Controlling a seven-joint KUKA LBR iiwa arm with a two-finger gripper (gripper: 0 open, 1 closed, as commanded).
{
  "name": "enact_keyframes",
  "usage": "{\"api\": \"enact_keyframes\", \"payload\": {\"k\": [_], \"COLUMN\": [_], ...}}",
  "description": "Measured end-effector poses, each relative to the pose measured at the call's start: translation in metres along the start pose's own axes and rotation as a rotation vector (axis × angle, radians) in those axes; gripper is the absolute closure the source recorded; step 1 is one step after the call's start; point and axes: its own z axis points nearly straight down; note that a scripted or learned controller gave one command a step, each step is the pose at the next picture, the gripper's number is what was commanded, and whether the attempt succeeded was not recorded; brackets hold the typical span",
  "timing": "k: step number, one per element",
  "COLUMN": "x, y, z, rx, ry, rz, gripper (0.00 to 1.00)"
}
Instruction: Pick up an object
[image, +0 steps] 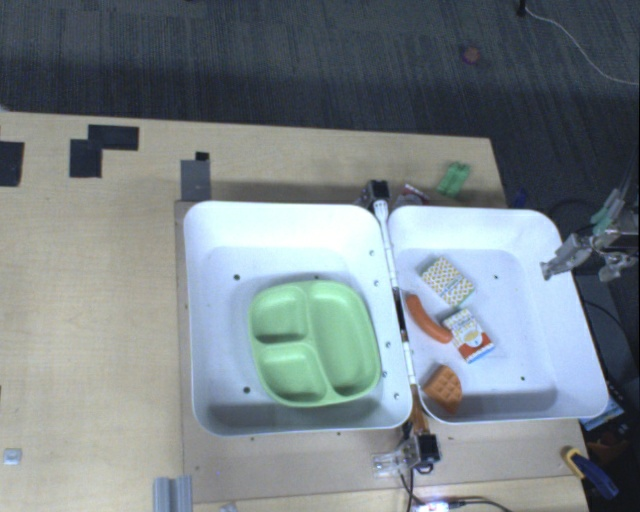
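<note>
The right white bin (520, 395) holds several small objects. A patterned yellow-and-blue box (447, 281) lies near its middle. Just below it lies an orange sausage (427, 318), with a small white-and-orange carton (468, 334) to the sausage's right. A brown waffle-like piece (443, 386) sits by the near left corner. My gripper (596, 252) hangs at the view's right edge, just outside the right bin's right rim and well apart from all the objects. Nothing shows in it.
The left white bin (215, 300) holds a green divided plate (314, 341). A green object (453, 179) lies on the bench behind the bins. Cables and clips sit at the bins' shared seam, front and back.
</note>
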Motion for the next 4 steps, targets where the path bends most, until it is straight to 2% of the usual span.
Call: {"api": "enact_keyframes", "payload": {"k": [1,2,3,4], "x": [-0.003,-0.003,0.005,0.005], "y": [0.012,0.045,-0.006,-0.003], "z": [0.114,0.181,0.189,0.177], "rx": [0.003,-0.001,-0.004,-0.010], "ry": [0.001,0.001,-0.001,-0.003], "rz": [0.002,0.001,0.002,0.002], "gripper": [0.00,0.00,0.00,1.00]}}
